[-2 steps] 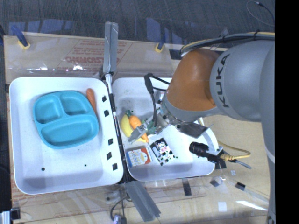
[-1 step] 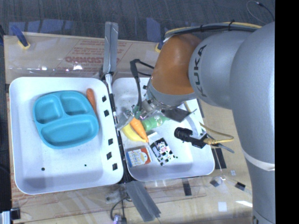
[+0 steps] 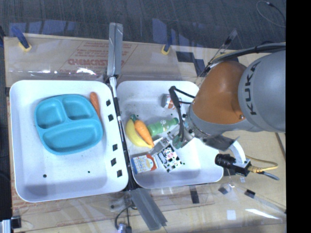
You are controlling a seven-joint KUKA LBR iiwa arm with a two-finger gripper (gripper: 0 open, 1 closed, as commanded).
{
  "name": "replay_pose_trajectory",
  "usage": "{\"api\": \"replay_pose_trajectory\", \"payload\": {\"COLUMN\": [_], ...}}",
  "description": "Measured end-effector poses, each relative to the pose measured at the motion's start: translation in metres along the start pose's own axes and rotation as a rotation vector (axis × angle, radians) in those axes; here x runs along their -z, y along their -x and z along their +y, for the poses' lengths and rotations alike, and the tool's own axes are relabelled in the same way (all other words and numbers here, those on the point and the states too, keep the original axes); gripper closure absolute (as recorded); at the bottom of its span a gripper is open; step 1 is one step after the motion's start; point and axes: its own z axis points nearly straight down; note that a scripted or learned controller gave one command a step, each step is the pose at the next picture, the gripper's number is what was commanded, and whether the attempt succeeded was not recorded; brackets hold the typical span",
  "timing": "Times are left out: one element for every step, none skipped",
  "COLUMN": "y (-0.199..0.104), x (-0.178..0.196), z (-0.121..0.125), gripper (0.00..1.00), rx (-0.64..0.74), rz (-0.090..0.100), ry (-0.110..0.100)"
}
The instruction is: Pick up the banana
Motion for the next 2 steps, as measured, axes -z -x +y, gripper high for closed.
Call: {"api": "replay_pose_trajectory", "payload": {"y": [-0.0807, -0.0745], "x": [-0.0037, -0.0038], "z": [0.0446, 0.0405], "gripper": [0.00, 0.00], "rx": [-0.074, -0.036], "rz": [0.001, 0.002], "ry": [-0.001, -0.001]}}
